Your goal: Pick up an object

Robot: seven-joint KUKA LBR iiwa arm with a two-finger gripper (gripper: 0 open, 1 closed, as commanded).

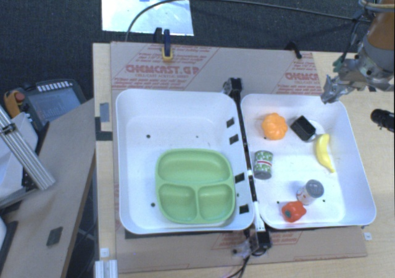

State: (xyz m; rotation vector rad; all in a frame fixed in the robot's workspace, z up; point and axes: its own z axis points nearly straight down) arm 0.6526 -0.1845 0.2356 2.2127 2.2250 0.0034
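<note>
Smooth white bins (185, 101); curved yellow banana (324, 152); hand (331, 94) above rim.

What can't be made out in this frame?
- End effector, camera view: small and blurred at the right bin's far corner, so finger state is unreadable.
- Arm: cut off by the right edge.
- Small can: label too small to read.
- Grey-capped item beside the red-orange one: too small to identify.
- Green tray: hides the left bin's floor beneath.
</note>
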